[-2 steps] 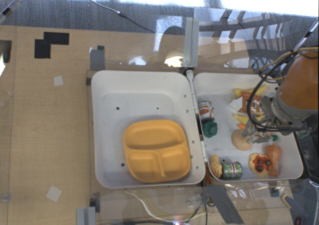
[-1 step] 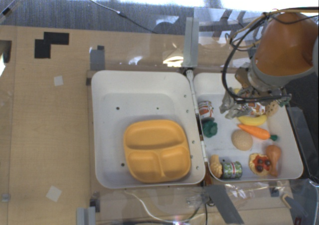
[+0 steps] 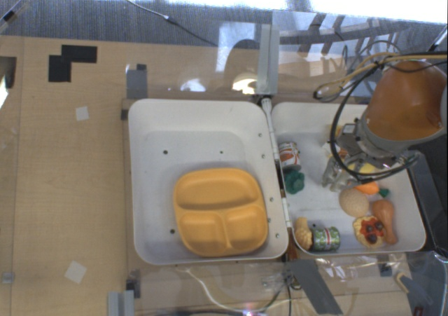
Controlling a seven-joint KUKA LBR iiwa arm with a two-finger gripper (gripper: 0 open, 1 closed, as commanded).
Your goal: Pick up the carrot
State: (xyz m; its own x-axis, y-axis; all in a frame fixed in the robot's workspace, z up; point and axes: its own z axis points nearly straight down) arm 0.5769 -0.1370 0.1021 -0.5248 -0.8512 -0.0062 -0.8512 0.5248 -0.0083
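The carrot (image 3: 367, 188) is a small orange piece with a green tip. It lies in the right bin (image 3: 308, 206), just below the arm's wrist and above a tan bread roll (image 3: 353, 203). My gripper (image 3: 336, 173) hangs low in the right bin, a little left of the carrot and slightly above it in the view. The arm's grey body and orange band (image 3: 407, 103) cover the bin's upper right part. Nothing shows between gripper and carrot that tells of contact.
The right bin also holds a small red-labelled can (image 3: 288, 155), a green toy (image 3: 294, 181), a green can (image 3: 325, 238), a pizza slice (image 3: 369, 230), a brown tuber (image 3: 384, 215) and a yellow piece (image 3: 366, 167). A yellow divided plate (image 3: 220, 211) lies in the left bin (image 3: 150, 167).
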